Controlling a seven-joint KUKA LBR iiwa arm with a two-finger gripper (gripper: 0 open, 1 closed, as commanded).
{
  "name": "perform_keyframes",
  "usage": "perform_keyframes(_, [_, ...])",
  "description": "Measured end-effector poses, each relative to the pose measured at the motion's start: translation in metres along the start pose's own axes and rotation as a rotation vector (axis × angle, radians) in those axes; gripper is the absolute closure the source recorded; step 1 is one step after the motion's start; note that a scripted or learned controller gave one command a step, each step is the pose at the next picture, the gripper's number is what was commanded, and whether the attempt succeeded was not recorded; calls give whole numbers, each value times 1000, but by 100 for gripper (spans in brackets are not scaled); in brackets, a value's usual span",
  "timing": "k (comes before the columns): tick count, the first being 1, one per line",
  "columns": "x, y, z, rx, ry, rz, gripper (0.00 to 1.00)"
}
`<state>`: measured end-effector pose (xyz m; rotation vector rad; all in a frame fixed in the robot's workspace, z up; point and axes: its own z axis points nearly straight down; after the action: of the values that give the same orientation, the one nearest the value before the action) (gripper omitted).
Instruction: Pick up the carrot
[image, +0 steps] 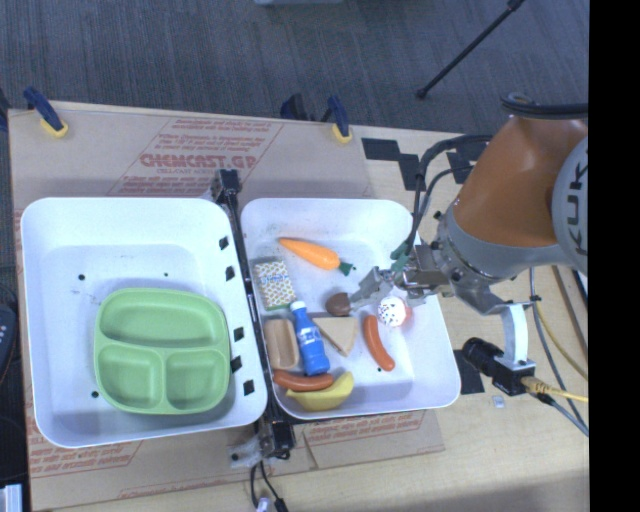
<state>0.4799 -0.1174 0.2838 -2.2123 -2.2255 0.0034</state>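
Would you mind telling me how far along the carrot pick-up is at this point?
Done: the arm has reached into the right bin. In hand: nothing visible; the gripper sits low near a white ball, apart from the carrot. Left: the carrot lies loose on the bin floor, so moving over it, grasping and lifting all remain.

I see a green tray (160, 350) in the left bin (40, 300). In the right bin (330, 215), I see a blue bottle (310, 342), banana (322, 397) and sausages (378, 343).

You had a surface (470, 470) covered by printed cardboard (200, 150), clamped at its far edge by blue clips (338, 115). Two white bins, left (45, 300) and right (430, 350), sat side by side on it.
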Motion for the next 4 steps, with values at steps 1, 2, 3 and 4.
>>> perform_keyframes(1, [-4, 54, 135, 3, 0, 225, 0])
perform_keyframes(2, [-31, 114, 193, 2, -1, 231, 0])
perform_keyframes(3, [25, 161, 191, -1, 0, 165, 0])
perform_keyframes(4, [-12, 177, 176, -2, 0, 171, 0])
